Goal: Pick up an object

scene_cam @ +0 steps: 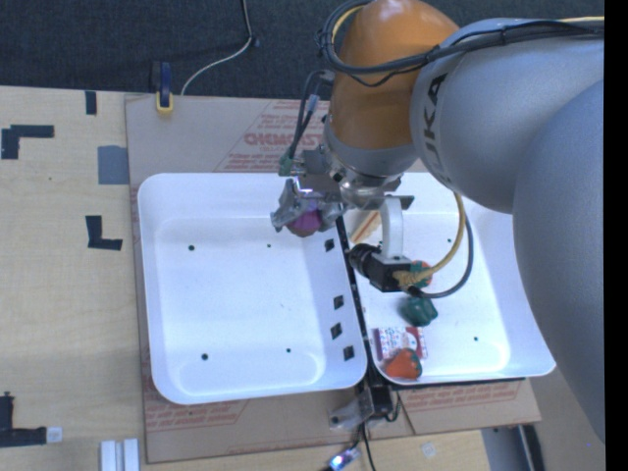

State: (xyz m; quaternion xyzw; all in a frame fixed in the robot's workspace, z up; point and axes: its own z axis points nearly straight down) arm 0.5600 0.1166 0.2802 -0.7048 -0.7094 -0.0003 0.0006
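- Over the left bin [196,292], near its upper right corner, the gripper [299,214] pinches a purple object [307,224] between its fingers.
- Lift straight and slowly (the grip looks shallow), staying off the bin's right wall.

The arm [510,116] runs off the right edge and covers the far part of the right bin [491,351]. A purple object [306,222] sits partly hidden at the end effector [299,209], its shape unclear.
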